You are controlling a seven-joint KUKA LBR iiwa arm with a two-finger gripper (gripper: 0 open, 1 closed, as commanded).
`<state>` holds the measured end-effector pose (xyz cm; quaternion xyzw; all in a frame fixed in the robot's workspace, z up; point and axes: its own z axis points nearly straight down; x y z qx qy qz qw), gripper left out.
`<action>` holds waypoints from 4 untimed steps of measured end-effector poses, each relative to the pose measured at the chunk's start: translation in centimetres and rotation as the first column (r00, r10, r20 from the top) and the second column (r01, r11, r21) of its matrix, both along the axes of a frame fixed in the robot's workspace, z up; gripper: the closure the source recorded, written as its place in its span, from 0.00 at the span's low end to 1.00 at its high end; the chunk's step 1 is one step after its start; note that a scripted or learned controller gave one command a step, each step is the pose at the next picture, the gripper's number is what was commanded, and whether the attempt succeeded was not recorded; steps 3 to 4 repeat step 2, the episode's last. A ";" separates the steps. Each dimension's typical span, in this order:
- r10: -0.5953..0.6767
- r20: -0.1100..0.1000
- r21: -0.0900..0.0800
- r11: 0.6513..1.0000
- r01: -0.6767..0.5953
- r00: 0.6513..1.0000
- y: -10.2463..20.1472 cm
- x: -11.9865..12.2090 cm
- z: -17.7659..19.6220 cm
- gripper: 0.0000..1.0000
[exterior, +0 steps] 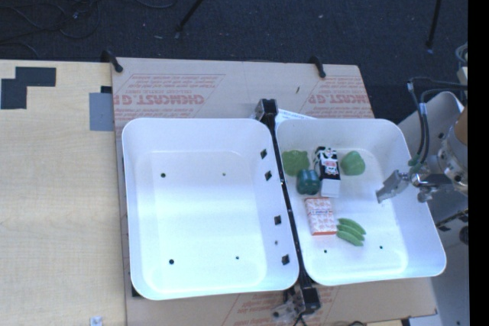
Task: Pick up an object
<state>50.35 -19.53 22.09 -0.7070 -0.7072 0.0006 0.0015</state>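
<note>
Rt bin: claw above toys

Open floor right of toys (clustered)

My arm enters at the right edge of the frame, about mid-height, grey with a glimpse of orange at the far right. My wrist reaches leftward and ends in my gripper, a grey tip slanting down and to the left, right of centre. Cables loop above my wrist.
</note>
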 end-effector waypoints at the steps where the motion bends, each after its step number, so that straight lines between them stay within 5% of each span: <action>1: 0.002 -0.007 0.003 1.000 -0.002 1.000 2.2 0.8 -12.4 0.00; 2: 0.004 0.003 -0.006 1.000 -0.004 1.000 7.0 5.2 -13.3 0.00; 4: 0.004 0.003 -0.006 1.000 -0.004 1.000 7.0 5.2 -13.3 0.00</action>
